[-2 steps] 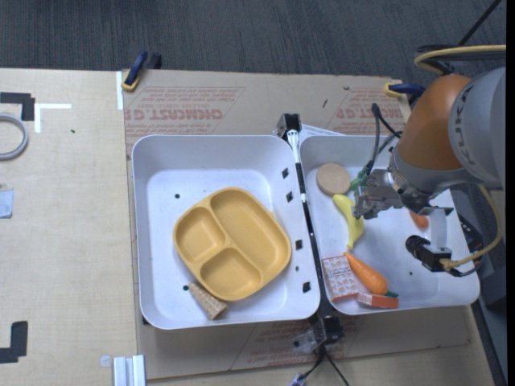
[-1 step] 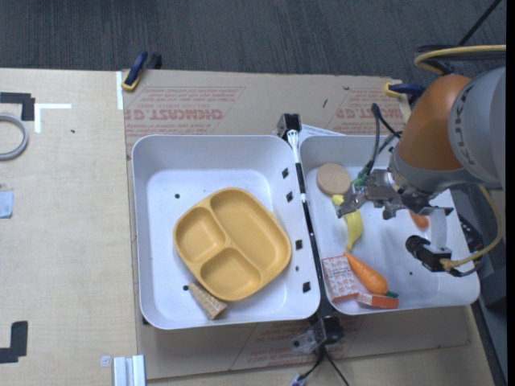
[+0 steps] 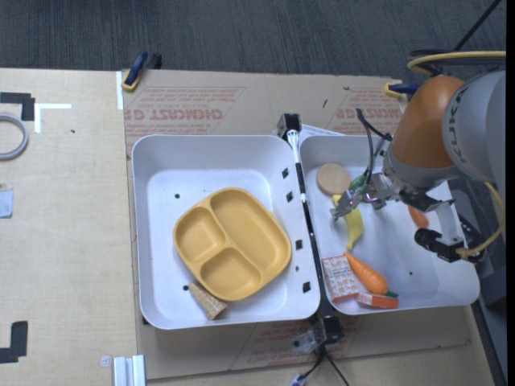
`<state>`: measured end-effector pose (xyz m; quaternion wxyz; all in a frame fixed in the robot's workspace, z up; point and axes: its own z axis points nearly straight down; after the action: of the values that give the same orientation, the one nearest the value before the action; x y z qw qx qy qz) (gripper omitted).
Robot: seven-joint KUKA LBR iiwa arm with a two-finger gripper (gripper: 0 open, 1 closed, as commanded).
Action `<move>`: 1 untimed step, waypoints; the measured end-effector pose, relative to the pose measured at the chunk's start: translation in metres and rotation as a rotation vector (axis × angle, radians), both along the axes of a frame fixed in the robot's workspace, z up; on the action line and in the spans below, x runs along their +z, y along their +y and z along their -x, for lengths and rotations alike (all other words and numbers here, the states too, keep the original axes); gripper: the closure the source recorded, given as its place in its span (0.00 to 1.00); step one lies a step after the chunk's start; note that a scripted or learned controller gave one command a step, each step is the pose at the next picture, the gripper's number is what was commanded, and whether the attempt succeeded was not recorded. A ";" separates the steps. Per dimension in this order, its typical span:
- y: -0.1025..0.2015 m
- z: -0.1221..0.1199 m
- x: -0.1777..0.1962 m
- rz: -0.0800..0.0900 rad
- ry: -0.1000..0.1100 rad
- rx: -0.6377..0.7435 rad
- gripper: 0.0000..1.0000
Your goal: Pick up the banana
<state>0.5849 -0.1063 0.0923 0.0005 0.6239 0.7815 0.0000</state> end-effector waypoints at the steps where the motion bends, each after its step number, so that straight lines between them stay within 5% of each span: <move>1: -0.001 0.000 0.010 0.000 0.000 -0.003 1.00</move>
<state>0.5850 -0.1070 0.1019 0.0007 0.6249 0.7807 -0.0001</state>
